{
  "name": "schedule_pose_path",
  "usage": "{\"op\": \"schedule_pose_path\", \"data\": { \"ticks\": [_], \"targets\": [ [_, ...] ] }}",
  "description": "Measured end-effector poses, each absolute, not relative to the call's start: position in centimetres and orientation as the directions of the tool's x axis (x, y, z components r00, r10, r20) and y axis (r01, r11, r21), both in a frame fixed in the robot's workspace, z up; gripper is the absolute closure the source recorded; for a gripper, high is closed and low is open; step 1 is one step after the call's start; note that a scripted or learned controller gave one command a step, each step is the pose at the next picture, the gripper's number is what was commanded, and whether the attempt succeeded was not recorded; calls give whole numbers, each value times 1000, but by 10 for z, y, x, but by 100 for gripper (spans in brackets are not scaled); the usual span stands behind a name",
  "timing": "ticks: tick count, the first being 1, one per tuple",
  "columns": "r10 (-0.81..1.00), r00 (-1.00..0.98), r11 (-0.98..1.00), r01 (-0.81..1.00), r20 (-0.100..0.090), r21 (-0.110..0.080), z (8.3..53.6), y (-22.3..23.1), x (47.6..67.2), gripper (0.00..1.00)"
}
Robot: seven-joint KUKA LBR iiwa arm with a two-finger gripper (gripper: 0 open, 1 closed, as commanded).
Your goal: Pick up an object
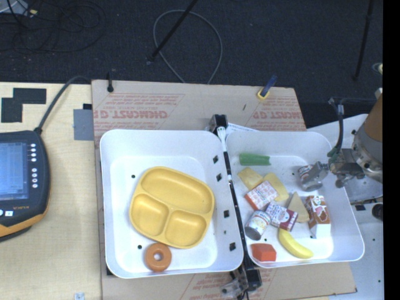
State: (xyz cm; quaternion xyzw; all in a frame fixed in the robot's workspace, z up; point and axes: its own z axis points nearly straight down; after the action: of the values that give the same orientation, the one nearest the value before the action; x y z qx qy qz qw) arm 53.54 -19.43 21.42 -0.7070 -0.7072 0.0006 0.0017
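A heap of small things, among them a banana (pixel 294 244), a green block (pixel 254 159) and a small can (pixel 255 224), lies in the right bin (pixel 347 242). The hand (pixel 310 176) hovers over that bin's right part; its grip state cannot be told.

You see two white bins (pixel 164 144): the left one holds one yellow divided tray (pixel 172 205) and one doughnut (pixel 157 256); the right one holds one banana (pixel 294 244), one green block (pixel 254 159) and one can (pixel 255 224).
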Motion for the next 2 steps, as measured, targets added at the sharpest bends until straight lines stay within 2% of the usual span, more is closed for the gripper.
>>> {"op": "schedule_pose_path", "data": {
  "ticks": [1,2],
  "targets": [
    [1000,-1,1,1000,-8,17,115,-184,490,0],
    [1000,1,-1,1000,-1,-1,96,-193,531,0]
  ]
}}
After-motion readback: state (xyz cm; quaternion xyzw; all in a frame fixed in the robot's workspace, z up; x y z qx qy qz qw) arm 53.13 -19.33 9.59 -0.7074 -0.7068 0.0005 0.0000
